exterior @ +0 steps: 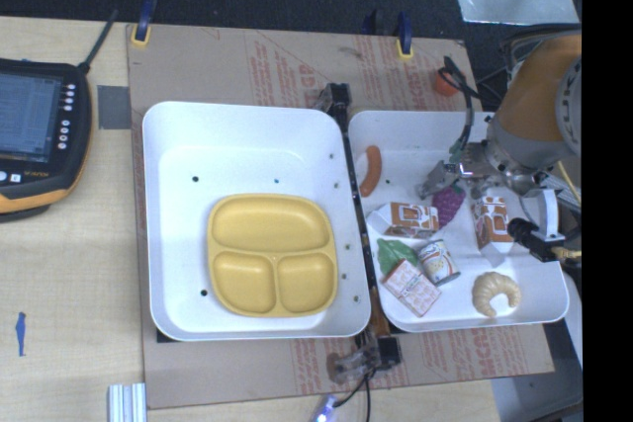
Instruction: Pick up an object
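The right bin [396, 128] holds several small items: a sausage [370, 170], a purple bunch of grapes [448, 206], a brown-and-white snack packet [413, 217], a second packet [492, 219], a small can [436, 263], a green piece [394, 253], a red-and-white carton [411, 287] and a croissant [496, 293]. My gripper [447, 179] hangs low over this bin's far middle, just above and behind the grapes. Nothing is visibly held in it. The arm's orange band [539, 99] sits at the right edge.
The left bin [173, 143] carries a yellow divided plate [271, 254]. A tablet-like pendant [35, 128] lies on the bench at far left. Clamps [404, 33] hold the cardboard underlay at the back. Cables run beside the arm at right.
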